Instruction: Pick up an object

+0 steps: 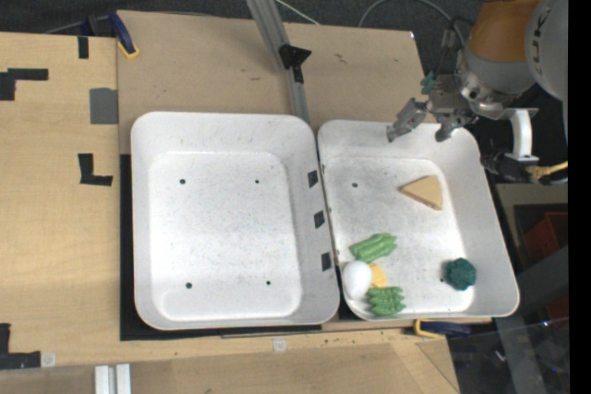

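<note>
My gripper (424,128) hangs over the far edge of the right bin (369,152), fingers spread open and nothing between them. Below it in that bin lies a tan wedge (424,191), nearest to the gripper. Toward the bin's front sit a green bumpy piece (373,246), a white egg-like ball (356,277), a small yellow piece (378,275), a second green bumpy piece (386,299) and a dark green round lump (460,272).
The left bin (222,217) lies beside the right one, sharing a middle rim. A slanted metal pole (263,14) crosses the bench behind the bins. The arm's orange band (517,5) stands at the upper right.
</note>
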Robot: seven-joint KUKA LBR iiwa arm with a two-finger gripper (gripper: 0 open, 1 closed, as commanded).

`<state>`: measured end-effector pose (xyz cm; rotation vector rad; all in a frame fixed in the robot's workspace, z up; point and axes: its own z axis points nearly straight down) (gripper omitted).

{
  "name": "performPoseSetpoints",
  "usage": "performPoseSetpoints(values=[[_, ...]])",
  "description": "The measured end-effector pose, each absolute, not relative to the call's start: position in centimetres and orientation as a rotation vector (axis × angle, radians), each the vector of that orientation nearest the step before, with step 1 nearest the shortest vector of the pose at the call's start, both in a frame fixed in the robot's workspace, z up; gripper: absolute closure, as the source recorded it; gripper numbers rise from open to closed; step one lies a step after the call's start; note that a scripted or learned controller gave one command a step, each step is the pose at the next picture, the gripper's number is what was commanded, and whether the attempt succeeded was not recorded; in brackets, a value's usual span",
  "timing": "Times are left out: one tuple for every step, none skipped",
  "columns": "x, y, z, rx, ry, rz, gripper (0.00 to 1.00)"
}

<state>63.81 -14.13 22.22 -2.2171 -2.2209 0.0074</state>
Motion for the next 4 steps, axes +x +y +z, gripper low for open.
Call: performPoseSetpoints(values=[[63.0,-14.4,17.5,-2.217,-2.22,0.008,0.0],[62.5,-14.0,11.0,-2.215,-2.219,0.01,0.0],[62.7,-14.0,12.5,-2.217,-2.224,0.003,1.0],[63.3,-14.7,17.2,-2.222,-2.224,-0.002,1.0]])
